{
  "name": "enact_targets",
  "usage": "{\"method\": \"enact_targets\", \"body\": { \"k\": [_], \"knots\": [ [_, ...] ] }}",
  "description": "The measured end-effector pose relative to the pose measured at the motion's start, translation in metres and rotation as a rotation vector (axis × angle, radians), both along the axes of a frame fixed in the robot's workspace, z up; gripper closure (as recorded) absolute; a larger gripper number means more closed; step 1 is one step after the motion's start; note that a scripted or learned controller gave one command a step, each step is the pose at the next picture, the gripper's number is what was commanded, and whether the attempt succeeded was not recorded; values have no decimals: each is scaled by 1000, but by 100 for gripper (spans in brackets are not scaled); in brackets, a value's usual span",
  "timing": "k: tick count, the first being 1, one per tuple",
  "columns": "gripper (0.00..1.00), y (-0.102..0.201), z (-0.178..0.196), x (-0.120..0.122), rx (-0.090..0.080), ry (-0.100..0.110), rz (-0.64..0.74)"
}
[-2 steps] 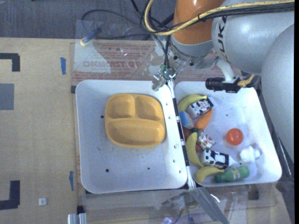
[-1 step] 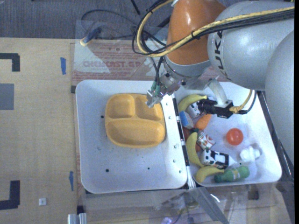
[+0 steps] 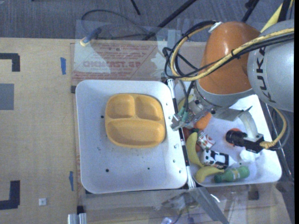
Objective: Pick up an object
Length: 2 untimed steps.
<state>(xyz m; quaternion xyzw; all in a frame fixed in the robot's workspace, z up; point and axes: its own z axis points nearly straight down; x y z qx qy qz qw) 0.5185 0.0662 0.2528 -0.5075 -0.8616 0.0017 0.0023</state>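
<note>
My gripper (image 3: 182,119) hangs low over the left edge of the right bin (image 3: 271,169), close to the wall between the two bins. An orange round object (image 3: 203,121) lies just right of it, partly hidden by the wrist. A yellow banana (image 3: 192,149) lies below the gripper along the bin's left side. Beside the banana are a small red and white item (image 3: 204,140) and a black and white patterned item (image 3: 216,158). A green bottle (image 3: 232,174) lies on its side near the front wall, with a second yellow curved piece (image 3: 205,173) to its left.
The left bin (image 3: 93,167) holds a yellow divided plate (image 3: 135,120) in its upper middle. The arm's orange and grey body covers the far part of the right bin. Yellow and black cables loop above the gripper.
</note>
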Motion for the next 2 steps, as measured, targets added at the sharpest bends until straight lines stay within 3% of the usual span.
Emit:
{"method": "enact_targets", "body": {
  "k": [1, 2],
  "knots": [
    [100, -38, -11, 81, -1, -6, -43],
    [100, -38, -2, 82, -2, -8, -42]
  ]
}}
